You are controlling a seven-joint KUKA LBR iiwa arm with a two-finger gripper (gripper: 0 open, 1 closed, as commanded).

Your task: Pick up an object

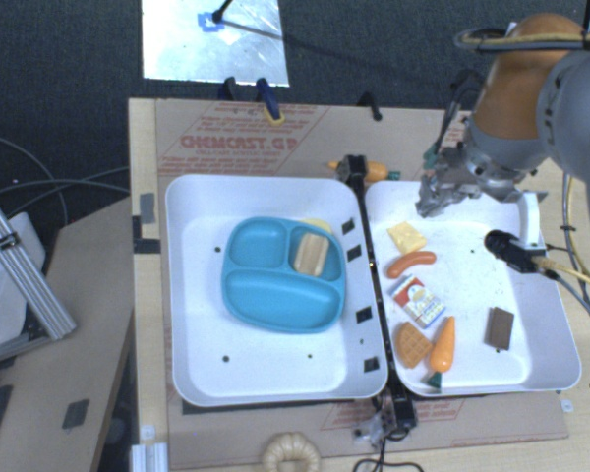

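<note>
Over right bin (pixel 560 357), hand (pixel 435 201), perhaps empty

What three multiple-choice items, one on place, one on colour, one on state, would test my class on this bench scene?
1. Where is the tray?
A. left bin
B. right bin
C. outside both bins

2. What colour is the tray?
A. red
B. blue
C. green

3. How does the carrot lie?
A. in the tray
B. between the fingers
C. loose on the right bin floor

Answers: 1 A, it sits in the left bin. 2 B, its surface is blue. 3 C, it lies far from the gripper.
</note>
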